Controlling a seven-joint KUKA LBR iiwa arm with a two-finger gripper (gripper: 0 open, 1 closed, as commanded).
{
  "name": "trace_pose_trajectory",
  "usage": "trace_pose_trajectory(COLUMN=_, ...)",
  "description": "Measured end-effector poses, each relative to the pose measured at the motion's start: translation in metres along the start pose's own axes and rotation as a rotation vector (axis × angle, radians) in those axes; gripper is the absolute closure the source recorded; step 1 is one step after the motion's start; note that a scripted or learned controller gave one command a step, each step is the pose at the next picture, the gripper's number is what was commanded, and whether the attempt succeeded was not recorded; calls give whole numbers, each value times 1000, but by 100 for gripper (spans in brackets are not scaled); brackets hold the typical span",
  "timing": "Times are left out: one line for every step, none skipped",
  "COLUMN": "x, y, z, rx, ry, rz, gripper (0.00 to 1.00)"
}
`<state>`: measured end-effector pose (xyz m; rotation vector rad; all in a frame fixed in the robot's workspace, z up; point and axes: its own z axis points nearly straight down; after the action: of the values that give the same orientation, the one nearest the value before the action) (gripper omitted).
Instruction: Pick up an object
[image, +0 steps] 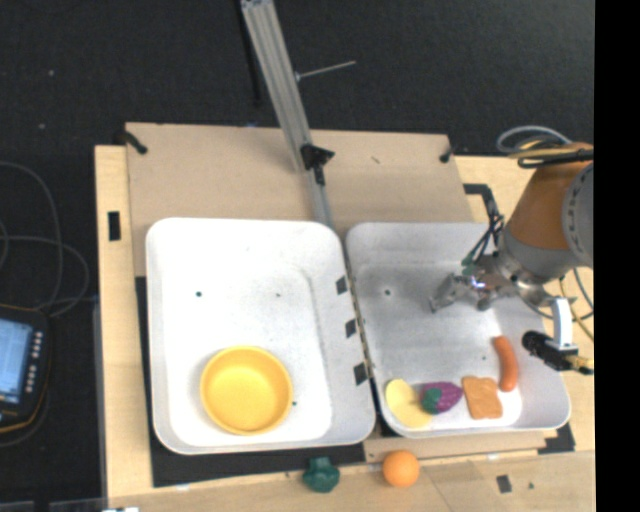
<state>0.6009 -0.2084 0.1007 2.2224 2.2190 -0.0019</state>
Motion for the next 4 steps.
trace_pose_trajectory(x=-2, y=1, z=-12, rx=-5, ry=-1, rz=3, gripper=100)
trace_pose_trajectory(x=3, y=-2, z=-72, rx=-8, ry=-1, rz=-4, gripper=100)
trace_pose_trajectory(x=2, y=-1, z=-115, rx=-4, ry=-1, rz=-3, gripper=100)
trace_pose_trajectory(x=40, y=-11, z=-116, rx=-2, ry=1, rz=-4, gripper=100)
